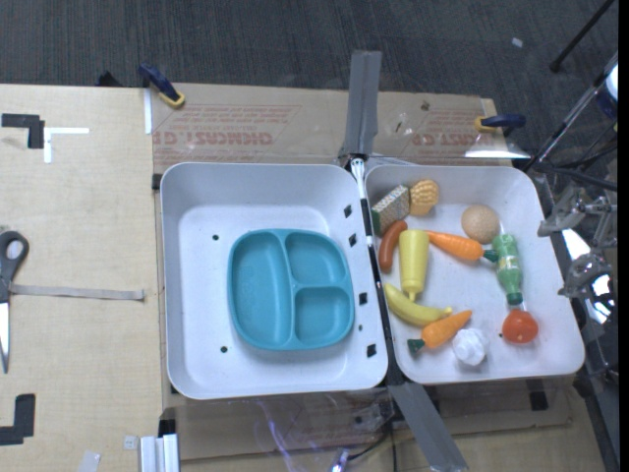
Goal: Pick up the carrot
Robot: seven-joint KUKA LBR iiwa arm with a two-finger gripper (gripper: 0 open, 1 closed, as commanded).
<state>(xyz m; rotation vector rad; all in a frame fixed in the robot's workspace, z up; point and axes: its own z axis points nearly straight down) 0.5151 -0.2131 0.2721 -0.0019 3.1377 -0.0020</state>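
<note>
Ok so, counting everything up. There are two white bins side by side: the left bin (pixel 187 293) and the right bin (pixel 550 352).

The left one has exactly one thing in it, a teal divided plate (pixel 291 289) with three compartments, sitting about in the middle.

The right one is the crowded one, I count eleven items. There are actually two carrots:
- The upper carrot (pixel 457 247) lies mid-bin, tip pointing left toward a yellow bottle (pixel 413 262), with its leafy end right up against a green bottle (pixel 507 268).
- The lower carrot (pixel 444 328) is near the front edge. It lies at a slant just beside the tip of a banana (pixel 415 309), with a white garlic bulb (pixel 470 347) just to its right.

One each of the rest:
- a corn cob (pixel 424 197) at the back
- a small brownish block (pixel 390 203) beside it (can't make out what it is)
- a tan round thing (pixel 480 222), egg or potato
- a red sausage-looking piece (pixel 391 244) pressed against the yellow bottle
- a tomato (pixel 519 326) below the green bottle

Outside the bins there are two clamps on the cardboard at the back, the left clamp (pixel 160 84) and the right clamp (pixel 499 122), plus one pair of scissors (pixel 10 264) at the far left of the bench.

As for the gripper, I honestly can't tell what state it's in. Both carrots are lying in the bin with nothing gripping them.
</note>
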